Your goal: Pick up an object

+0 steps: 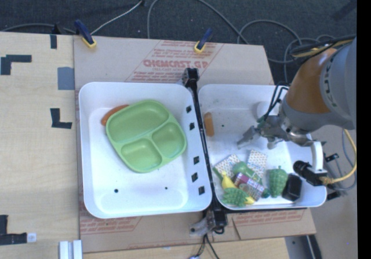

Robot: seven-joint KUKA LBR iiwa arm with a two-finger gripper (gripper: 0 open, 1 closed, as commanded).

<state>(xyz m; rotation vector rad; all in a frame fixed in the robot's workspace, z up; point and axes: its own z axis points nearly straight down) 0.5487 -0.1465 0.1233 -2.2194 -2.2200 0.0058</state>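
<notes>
reaching in from the right, the arm (316, 87) hangs over the right bin (232, 104), its gripper (259, 135) low above bare floor with fingers (248, 134) spread wide and nothing between them. just below it lies a heap of small toys (250, 179), green, yellow and patterned. an orange piece (208, 124) lies by the divider. a green sectioned plate (146, 135) fills the left bin (95, 194).

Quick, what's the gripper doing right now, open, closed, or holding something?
Gripper: open, fingers spread, holding nothing, hovering over the right bin just above the pile of small items.
</notes>
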